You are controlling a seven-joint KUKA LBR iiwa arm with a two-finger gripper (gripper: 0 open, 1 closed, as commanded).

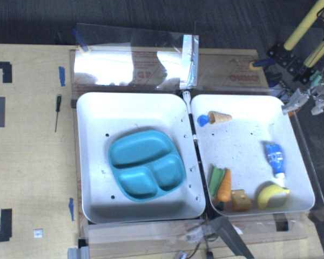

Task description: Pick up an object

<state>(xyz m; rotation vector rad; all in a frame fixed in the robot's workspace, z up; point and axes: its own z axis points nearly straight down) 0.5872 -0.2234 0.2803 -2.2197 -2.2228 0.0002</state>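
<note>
Roughly upright: blue tube (274, 158) in right bin (248, 104), long axis up-down, white cap toward near wall, beside yellow lemon (271, 195). Gripper (308, 97) past bin's far-right corner; grip state unreadable.

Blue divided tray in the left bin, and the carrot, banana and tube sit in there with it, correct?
Not quite. The blue divided tray is alone in the left bin; the camera view shows the carrot, banana and tube in the right bin.
</note>
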